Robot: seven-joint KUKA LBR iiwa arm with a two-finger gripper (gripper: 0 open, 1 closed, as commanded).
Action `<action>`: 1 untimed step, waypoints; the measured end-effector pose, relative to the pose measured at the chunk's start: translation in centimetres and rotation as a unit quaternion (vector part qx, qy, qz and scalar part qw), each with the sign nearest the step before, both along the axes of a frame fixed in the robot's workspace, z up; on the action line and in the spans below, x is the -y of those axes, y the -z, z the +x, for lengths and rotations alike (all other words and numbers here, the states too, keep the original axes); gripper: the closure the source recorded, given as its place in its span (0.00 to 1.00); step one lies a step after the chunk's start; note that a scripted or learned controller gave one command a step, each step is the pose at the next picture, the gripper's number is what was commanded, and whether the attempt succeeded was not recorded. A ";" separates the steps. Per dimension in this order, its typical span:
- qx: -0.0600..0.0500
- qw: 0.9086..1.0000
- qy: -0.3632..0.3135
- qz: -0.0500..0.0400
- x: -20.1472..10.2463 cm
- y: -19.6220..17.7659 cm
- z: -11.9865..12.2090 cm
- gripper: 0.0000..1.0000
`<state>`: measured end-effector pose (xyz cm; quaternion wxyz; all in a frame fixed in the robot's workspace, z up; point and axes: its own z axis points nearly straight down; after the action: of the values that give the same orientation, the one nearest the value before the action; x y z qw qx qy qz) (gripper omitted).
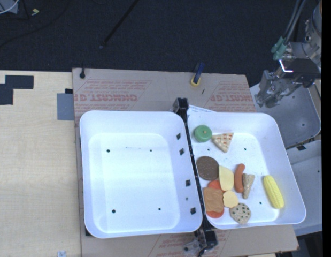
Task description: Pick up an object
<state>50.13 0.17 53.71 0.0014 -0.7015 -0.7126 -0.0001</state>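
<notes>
Corn (pixel 272 191) looks the most reachable target: the yellow cob lies alone near the right wall of the right bin (pixel 293 208), its long axis running roughly from the far side of the bin toward the near side, tilted slightly, with bare white floor on both flanks. The gripper (pixel 271 92) hangs beyond the bin's far right corner, outside the rim, so the cob lies toward the near edge from it, well apart, and the coming move is probably a reach inward and down over the rim. Whether the gripper is open or closed I cannot tell; nothing visible sits in it. The other toy foods crowd the bin's left half: a green round piece (pixel 202 133) and a pizza slice (pixel 223 141) near the far side, then a brown disc (pixel 208 167), a sausage (pixel 239 177), and a speckled cookie (pixel 240 213) among touching or overlapping pieces, likely harder to grasp cleanly. The left bin (pixel 93 218) sits just beside.
</notes>
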 end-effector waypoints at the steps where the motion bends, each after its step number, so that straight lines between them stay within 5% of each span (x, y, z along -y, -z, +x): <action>1: -0.002 1.000 0.010 -0.001 6.8 2.4 -2.6 1.00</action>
<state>47.48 -6.65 51.34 0.0016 -0.7087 -0.7055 0.0019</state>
